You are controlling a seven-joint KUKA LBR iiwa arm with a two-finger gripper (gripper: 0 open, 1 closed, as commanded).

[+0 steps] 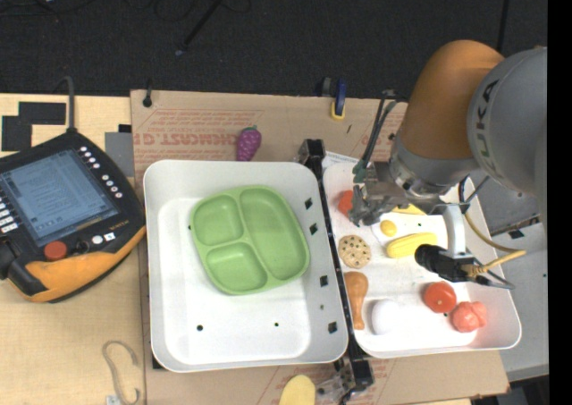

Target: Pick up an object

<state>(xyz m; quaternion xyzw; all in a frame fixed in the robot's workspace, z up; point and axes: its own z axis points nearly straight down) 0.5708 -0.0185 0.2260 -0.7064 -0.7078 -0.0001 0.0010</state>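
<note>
- Your gripper hangs low over the far left corner of the right bin; you cannot tell from this view whether it is released or clenched.
- Just beside the gripper lies a red piece, with a cookie a little nearer the camera.
- A yellow banana lies just right of the cookie.
- Left of the gripper, a green divided plate sits in the left bin.
</note>
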